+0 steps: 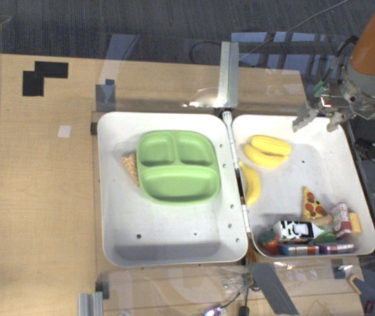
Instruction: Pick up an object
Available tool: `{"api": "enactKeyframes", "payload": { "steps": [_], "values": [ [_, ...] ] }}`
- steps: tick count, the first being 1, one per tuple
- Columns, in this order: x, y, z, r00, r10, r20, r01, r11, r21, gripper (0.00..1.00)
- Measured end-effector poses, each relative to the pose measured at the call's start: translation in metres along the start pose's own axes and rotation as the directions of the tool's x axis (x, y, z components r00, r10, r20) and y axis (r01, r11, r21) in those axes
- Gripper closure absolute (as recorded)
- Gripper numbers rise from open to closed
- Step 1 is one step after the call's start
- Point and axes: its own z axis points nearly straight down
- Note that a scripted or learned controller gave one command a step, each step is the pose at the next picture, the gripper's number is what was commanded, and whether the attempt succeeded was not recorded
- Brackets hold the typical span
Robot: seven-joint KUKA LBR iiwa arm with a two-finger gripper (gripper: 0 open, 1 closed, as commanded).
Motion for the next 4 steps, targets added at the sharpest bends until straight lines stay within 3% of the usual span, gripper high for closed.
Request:
{"api": "enactKeyframes", "payload": {
  "steps": [1, 2, 3, 4],
  "values": [
    [0.049, -0.031, 0.064, 0.999, -0.038, 0.000, 0.038, 0.999, 0.001, 0.00],
    [0.108, 0.007, 0.040, 1.000, -0.003, -0.001, 0.003, 1.000, -0.002, 0.00],
    [0.036, -0.023, 0.110, 0.983, -0.185, 0.000, 0.185, 0.983, 0.000, 0.00],
    [0.047, -0.015, 0.136, 0.975, -0.222, 0.003, 0.222, 0.975, -0.008, 0.00]
  ]
}}
